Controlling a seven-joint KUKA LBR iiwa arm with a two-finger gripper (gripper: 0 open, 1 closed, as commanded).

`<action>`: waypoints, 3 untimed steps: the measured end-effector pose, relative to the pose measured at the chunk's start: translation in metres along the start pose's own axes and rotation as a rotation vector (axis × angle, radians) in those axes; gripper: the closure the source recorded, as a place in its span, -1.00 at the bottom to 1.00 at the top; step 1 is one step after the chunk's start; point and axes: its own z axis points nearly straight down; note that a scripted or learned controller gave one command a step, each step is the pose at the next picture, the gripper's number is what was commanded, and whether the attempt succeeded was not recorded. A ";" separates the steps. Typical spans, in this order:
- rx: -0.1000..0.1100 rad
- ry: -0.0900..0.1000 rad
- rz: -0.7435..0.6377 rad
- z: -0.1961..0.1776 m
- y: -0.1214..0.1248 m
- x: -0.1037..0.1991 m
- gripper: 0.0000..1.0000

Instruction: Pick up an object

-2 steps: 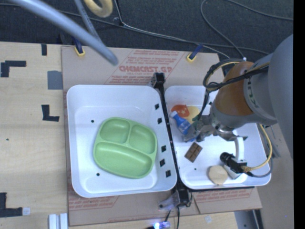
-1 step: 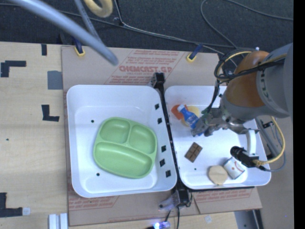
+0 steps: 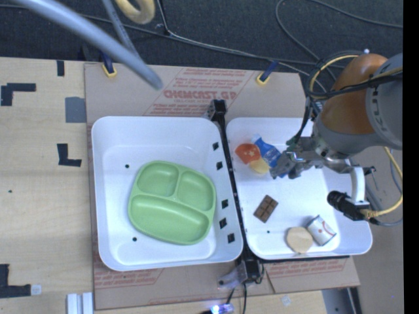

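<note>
In the right bin [image 3: 340,244], a small cluster of a red piece [image 3: 247,152], a blue wrapper [image 3: 266,148] and a yellow piece [image 3: 258,167] lies at the upper left. A brown chocolate bar [image 3: 265,208] sits mid-bin. Near the front edge rest a tan round piece [image 3: 299,239] and a small white can [image 3: 321,229]. My gripper [image 3: 285,166] hangs low over the bin, just right of the cluster, close to the blue wrapper. Nothing shows between its fingers.
The left bin [image 3: 108,175] holds a green divided plate [image 3: 173,201]. A black divider [image 3: 226,169] runs between the bins. Cables loop over the dark floor behind the bench, and a grey pole [image 3: 85,31] crosses the upper left.
</note>
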 end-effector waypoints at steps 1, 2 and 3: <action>-0.003 -0.001 -0.001 -0.062 -0.003 -0.001 1.00; 0.003 0.002 -0.005 -0.068 0.005 0.053 1.00; 0.004 0.002 -0.006 -0.067 0.002 0.106 1.00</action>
